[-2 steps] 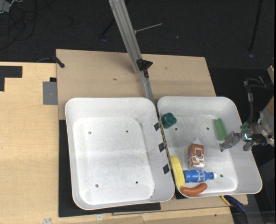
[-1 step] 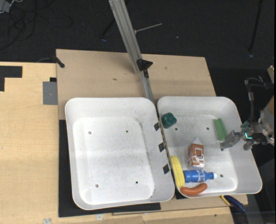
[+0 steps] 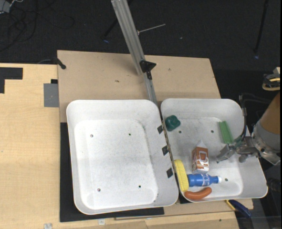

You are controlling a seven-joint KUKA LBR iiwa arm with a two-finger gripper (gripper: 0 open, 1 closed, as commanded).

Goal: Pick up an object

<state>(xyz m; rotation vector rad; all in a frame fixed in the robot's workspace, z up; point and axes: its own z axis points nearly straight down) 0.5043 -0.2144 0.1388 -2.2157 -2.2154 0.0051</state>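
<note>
The right bin holds several objects. A brown packet lies near its middle, and a green stick lies toward the far right. A dark green round piece rests by the left wall. Along the near side lie a yellow brush, a blue bottle and an orange sausage-shaped piece. My gripper hangs low over the bin's right side, just right of the brown packet and below the green stick. Its fingers stand open with nothing between them.
The left bin stands beside the right one, with black clips along the shared wall. A grey aluminium rail slants up from behind the bins. The arm's orange band is at the right edge.
</note>
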